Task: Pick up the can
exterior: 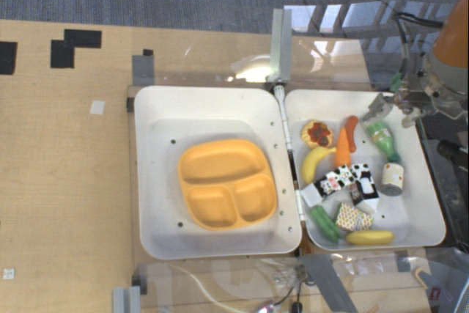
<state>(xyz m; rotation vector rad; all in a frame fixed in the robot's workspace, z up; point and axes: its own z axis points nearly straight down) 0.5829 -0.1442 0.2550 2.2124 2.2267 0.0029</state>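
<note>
Hovering over the far right corner of the right bin (438, 227), my gripper (401, 100) carries nothing I can see; how wide it stands I cannot tell. The can (392, 178) lies by the bin's right edge, nearer the front than my tool, just past the green bottle (382, 141), apparently upright

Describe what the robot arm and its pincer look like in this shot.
The arm enters at the right edge, showing an orange band over a grey wrist section. The pincer is grey metal with dark parts, a small green spot near its base. Black cables run beside it.
</note>
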